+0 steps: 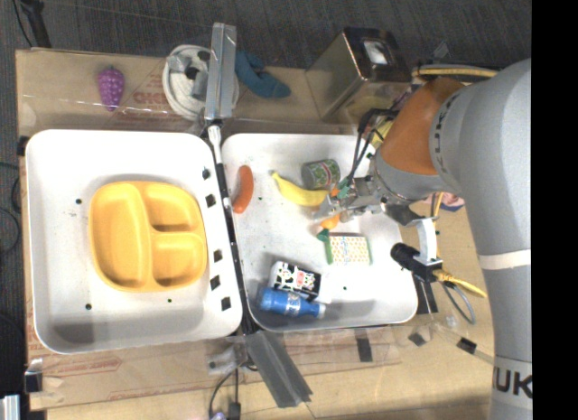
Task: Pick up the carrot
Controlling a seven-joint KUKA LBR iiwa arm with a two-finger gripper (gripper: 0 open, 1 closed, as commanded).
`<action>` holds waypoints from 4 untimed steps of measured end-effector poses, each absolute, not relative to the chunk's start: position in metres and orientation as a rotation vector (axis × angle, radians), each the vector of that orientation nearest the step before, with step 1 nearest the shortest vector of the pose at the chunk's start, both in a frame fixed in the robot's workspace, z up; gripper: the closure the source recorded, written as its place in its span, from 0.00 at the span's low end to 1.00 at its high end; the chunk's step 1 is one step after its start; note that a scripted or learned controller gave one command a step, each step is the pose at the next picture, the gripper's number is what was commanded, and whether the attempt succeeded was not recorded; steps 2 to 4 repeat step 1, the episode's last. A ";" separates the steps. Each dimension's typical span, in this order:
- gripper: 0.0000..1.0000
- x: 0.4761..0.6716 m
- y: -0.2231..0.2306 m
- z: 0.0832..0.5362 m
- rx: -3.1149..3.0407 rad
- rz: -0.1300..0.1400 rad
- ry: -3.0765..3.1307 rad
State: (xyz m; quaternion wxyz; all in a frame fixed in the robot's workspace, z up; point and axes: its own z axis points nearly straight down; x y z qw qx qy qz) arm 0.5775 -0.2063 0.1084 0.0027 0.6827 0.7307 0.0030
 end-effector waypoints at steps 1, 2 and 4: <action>1.00 0.615 -0.177 0.204 2.178 -0.001 2.265; 1.00 0.615 -0.177 0.204 2.178 -0.001 2.265; 1.00 0.615 -0.177 0.204 2.178 -0.001 2.265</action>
